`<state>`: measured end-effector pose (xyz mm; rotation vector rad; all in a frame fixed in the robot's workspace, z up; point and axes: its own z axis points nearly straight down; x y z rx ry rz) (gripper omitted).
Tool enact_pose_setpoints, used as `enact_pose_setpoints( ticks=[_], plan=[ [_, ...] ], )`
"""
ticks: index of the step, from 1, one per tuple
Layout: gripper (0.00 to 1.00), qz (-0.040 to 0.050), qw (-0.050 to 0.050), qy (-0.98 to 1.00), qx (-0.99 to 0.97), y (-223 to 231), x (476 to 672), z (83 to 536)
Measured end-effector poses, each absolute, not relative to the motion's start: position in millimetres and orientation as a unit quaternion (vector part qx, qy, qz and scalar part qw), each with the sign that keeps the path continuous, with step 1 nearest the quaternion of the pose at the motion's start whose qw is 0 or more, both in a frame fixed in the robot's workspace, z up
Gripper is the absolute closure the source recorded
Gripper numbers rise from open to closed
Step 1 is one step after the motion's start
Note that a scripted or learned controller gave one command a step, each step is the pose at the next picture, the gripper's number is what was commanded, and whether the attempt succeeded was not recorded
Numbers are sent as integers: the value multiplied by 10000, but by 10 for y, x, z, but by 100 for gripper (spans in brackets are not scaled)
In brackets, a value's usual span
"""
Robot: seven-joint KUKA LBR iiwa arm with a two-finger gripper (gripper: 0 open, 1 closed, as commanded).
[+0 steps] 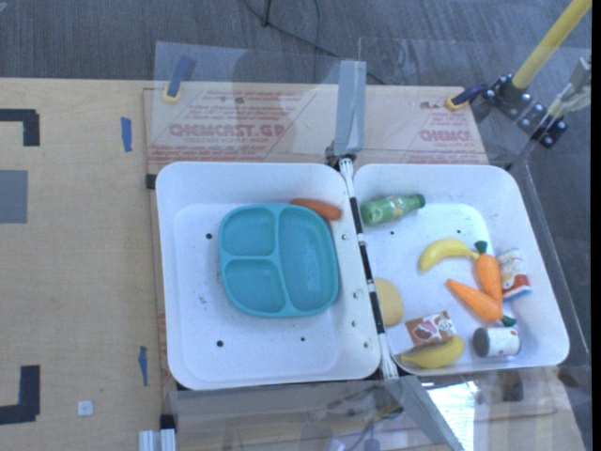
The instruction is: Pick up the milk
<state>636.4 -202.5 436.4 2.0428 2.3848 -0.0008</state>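
A slim yellow rod [561, 26] slants in from the upper right corner and meets a black clamp block [522, 101] with angular metal parts. Whether either belongs to the arm's own body cannot be told.

bench [75, 280]: wood | two white bins [188, 346] side by side | blue tape bits [126, 134], probably

We look down at a slant from above the bench [75, 252], fairly far, both bins [178, 346] in frame.
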Motion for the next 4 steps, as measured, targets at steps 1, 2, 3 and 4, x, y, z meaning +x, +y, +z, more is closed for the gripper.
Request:
enact_pose_setpoints(
  ticks=[1, 2, 3, 4],
  plan=[
    [100, 6, 24, 6038, 7971, -1797, 6678, 4358],
    [100, -5, 3, 6402, 7682, -1862, 6677, 4197],
    [100, 4, 12, 5549, 8319, -1289, 6675, 4358],
    [100, -8, -8, 5442, 8390, -215, 6667, 4353]
  ],
)
